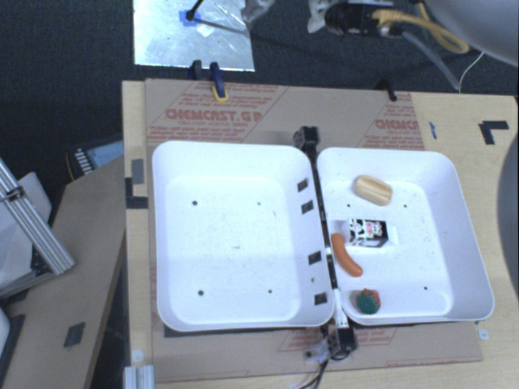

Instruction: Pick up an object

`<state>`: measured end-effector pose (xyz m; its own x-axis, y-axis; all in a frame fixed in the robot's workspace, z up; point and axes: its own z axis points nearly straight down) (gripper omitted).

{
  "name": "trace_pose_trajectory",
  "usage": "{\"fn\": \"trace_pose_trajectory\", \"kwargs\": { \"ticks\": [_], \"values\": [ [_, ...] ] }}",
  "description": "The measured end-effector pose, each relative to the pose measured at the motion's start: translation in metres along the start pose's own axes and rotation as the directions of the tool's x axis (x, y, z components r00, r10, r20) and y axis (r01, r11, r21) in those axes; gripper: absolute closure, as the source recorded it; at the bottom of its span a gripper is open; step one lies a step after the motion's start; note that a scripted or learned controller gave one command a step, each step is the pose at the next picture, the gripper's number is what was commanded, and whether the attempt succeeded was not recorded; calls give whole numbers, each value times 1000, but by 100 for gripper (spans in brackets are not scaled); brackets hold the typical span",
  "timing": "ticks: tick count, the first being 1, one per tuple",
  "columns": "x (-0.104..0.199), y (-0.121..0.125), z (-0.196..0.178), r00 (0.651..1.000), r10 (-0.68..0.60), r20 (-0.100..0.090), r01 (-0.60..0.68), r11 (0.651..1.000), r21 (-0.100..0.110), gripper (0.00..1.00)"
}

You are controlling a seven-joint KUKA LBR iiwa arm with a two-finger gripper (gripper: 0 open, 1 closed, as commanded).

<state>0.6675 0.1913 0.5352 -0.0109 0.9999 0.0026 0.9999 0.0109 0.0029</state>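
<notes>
The right bin [462, 217] holds several small things: a tan bread roll [372, 189], a small black and white box [368, 232], an orange sausage-shaped piece [347, 254] by the divider, and a green and orange ball [369, 300] near the front. My gripper [282, 19] hangs at the top edge of the camera view, far behind both bins. Its pale fingers [255, 5] are spread apart and open with nothing between them.
The left bin [170, 217] sits next to the right one, joined by a black clipped divider [318, 225]. A shiny metal sheet [190, 23] lies on the dark floor behind. Yellow and grey cables [422, 31] trail from the wrist at top right.
</notes>
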Motion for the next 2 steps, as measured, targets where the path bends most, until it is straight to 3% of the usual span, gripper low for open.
{"fn": "trace_pose_trajectory", "kwargs": {
  "ticks": [1, 2],
  "values": [
    [46, 1, 0, 1000, 3, 0, -3, 1000, 0, 0],
    [43, 1, -12, 1000, 3, 2, -3, 1000, -3, 100]
  ]
}}
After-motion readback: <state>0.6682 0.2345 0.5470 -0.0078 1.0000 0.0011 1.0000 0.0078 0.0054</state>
